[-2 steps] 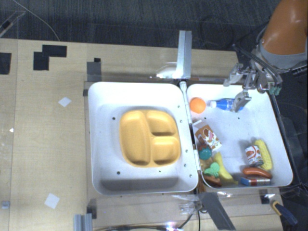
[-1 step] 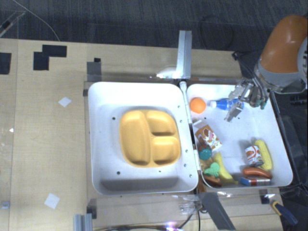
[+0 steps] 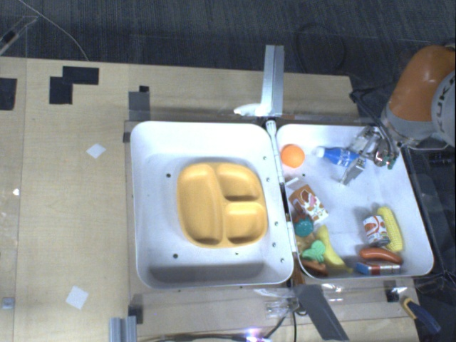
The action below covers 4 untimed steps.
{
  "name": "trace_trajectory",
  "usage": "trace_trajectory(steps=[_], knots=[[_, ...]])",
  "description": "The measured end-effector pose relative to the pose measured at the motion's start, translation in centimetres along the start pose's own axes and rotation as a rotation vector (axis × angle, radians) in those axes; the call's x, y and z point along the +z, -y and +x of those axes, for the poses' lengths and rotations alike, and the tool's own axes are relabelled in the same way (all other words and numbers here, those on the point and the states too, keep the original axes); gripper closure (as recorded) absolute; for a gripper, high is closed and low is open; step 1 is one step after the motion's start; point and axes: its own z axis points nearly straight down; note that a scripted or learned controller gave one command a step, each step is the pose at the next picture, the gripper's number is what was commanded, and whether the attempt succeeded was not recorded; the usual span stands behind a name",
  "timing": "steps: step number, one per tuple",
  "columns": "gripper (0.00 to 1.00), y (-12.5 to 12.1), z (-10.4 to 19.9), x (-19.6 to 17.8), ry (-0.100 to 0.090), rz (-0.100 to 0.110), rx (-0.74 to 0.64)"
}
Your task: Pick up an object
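Surface: a pale wooden surface [image 3: 64, 212] is seen carrying two shallow white bins side by side.
Left bin: the left bin [image 3: 153, 262] is occupied by a yellow divided tray [image 3: 219, 203] lying flat near its middle.
Right bin: the right bin [image 3: 410, 212] holds the loose objects. An orange ball [image 3: 292, 154] is noted near the divider at the far end, with a blue-and-white bottle-like item [image 3: 332, 154] just beside it. A brown printed packet [image 3: 308, 205] lies at mid-length. Toy food is gathered at the near end: a corn cob [image 3: 390, 228], a small red-and-white can [image 3: 373, 228], a sausage-like piece [image 3: 380, 254] and a green and yellow cluster [image 3: 319, 251] by the divider.
Arm: the arm is seen reaching in from the right, its orange band [image 3: 420, 84] above the far corner of the right bin.
End effector: the end effector [image 3: 356, 164] is positioned low over the far end of the right bin, touching or very nearly touching the blue end of the bottle-like item. Whether it is released or clenched cannot be told from this view; no object is seen held between its parts.
Task progress: judged not done. All objects appear to rest on the bin floor. The approach seems made; a secure grasp and a lift remain.
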Motion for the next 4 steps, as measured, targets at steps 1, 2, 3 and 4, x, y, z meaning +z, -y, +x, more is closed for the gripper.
trace_trajectory(steps=[1,2,3,4], knots=[[0.00,0.9,0.0,-13.8,0.017,-0.004,-0.144],[0.00,-0.7,1.2,-13.6,0.004,-0.004,-0.346],[0.00,-2.1,4.1,-18.9,0.006,-0.005,-0.083],[0.00,-2.4,3.4,-7.8,-0.005,-0.002,0.143]])
